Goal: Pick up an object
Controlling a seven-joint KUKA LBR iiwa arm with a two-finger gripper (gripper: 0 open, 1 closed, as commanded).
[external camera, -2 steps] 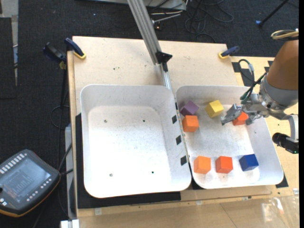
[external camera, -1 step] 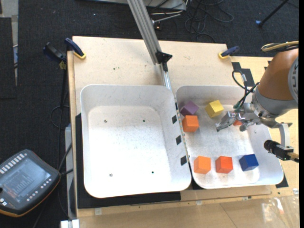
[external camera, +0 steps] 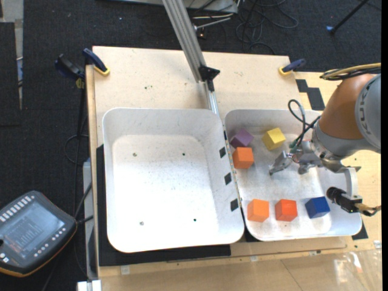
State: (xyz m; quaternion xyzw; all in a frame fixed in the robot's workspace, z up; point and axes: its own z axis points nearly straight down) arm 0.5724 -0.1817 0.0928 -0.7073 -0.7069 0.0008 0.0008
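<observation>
My gripper (external camera: pixel 290 164) hangs over the middle of the right bin (external camera: pixel 339 226), fingers spread open with nothing between them. A yellow cube (external camera: pixel 274 138) lies just up and left of it. Further left sit a purple cube (external camera: pixel 241 139) and an orange cube (external camera: pixel 243 157), close together. Along the bin's near side stand an orange cube (external camera: pixel 258 210), a red-orange cube (external camera: pixel 286 210) and a blue cube (external camera: pixel 317 207) in a row, below the gripper.
The left bin (external camera: pixel 121 126) sits beside the right one, sharing a raised rim. A metal pole (external camera: pixel 185 29) slants down to the bins' junction. A teach pendant (external camera: pixel 30 229) lies off the bench at lower left. Clamps (external camera: pixel 97 62) grip the board's far corners.
</observation>
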